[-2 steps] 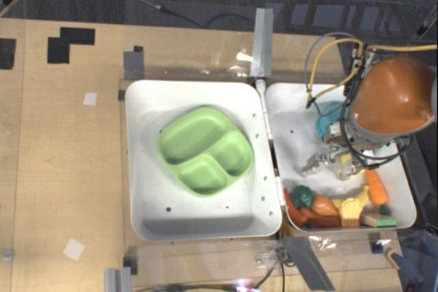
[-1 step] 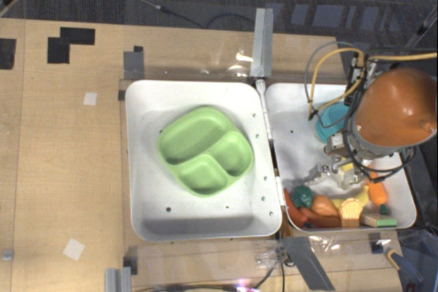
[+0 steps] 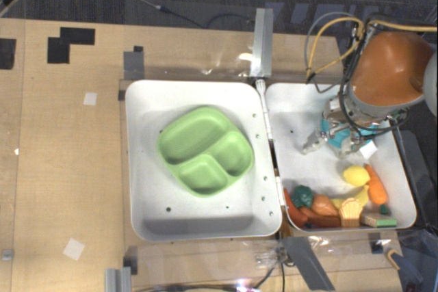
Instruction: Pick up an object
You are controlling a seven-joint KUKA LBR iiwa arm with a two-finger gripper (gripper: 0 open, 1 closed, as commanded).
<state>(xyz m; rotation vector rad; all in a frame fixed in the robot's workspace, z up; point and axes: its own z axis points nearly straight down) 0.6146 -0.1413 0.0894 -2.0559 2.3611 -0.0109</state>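
Toys [image 3: 342, 200] heaped along near wall of right bin [image 3: 287, 113]: lemon [image 3: 356, 176], carrot [image 3: 377, 188], green-topped piece [image 3: 304, 196], others too small to name. Pieces touching or overlapping; none lifted.

Tool [image 3: 333, 141] hanging over right half of right bin, above bare floor, just behind lemon. Nothing seen between its parts. Opening state: cannot tell, hidden under wrist and cables.

Risks, as judgement:
- Straight descent from present spot likely to land on bare floor; empty closure.
- Descent nearer heap likely to nudge lemon, being round and free to roll, toward wall or neighbours.
- Crowded pieces likely to jam or come up two together, then drop.
- Pieces lying against near wall leave scant room on that side; contact with wall possible.

Open room: rear and left of right bin floor bare, good for approach. Left bin [image 3: 144, 167] holding green tray [image 3: 205, 151] at centre, margin on all sides. Divider between bins narrow; worktop [image 3: 61, 167] beyond left bin open.
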